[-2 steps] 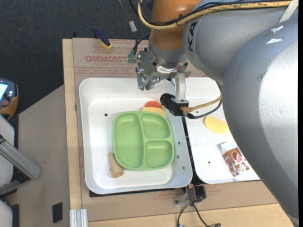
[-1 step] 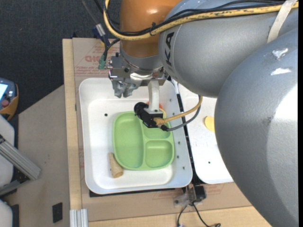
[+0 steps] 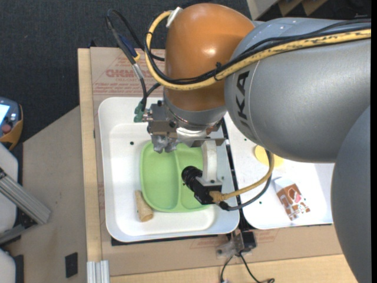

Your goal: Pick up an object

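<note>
The jaws (image 3: 166,139) are seen low over the green tray (image 3: 164,180) in the left bin (image 3: 118,158); their state cannot be told. A cork (image 3: 143,206) lies beside the tray. A packet (image 3: 293,200) lies in the right bin (image 3: 265,214).

The orange band (image 3: 203,46) is glossy and smooth. The arm (image 3: 306,81) is grey with a satin shine. The bins (image 3: 118,175) look like smooth white plastic. The green tray (image 3: 162,178) is matt plastic. The bench (image 3: 97,81) is brown cardboard, matt and printed.
</note>
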`<state>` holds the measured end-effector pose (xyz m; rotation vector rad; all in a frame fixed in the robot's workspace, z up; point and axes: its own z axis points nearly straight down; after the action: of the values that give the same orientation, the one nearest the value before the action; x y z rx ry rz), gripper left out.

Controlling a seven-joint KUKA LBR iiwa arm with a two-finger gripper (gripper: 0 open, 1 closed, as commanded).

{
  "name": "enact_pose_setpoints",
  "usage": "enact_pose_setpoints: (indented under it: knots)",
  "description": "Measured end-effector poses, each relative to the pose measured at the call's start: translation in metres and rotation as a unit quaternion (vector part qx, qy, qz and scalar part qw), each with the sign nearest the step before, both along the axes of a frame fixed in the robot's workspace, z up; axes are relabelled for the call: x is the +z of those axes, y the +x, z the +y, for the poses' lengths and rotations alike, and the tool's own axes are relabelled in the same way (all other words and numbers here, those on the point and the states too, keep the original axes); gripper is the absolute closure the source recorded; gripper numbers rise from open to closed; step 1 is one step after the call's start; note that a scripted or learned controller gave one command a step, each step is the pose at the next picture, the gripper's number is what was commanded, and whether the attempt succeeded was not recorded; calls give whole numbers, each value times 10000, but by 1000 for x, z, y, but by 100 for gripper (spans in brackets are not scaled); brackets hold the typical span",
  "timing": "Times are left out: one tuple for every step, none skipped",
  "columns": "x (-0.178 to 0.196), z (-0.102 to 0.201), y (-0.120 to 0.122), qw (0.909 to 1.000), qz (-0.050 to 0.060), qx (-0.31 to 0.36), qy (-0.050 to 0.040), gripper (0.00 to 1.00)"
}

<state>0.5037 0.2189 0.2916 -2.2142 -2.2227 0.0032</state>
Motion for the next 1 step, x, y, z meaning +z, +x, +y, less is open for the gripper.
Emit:
enact_pose_setpoints:
  knots:
    - [144,7,-24,9999,-100,5,42,100]
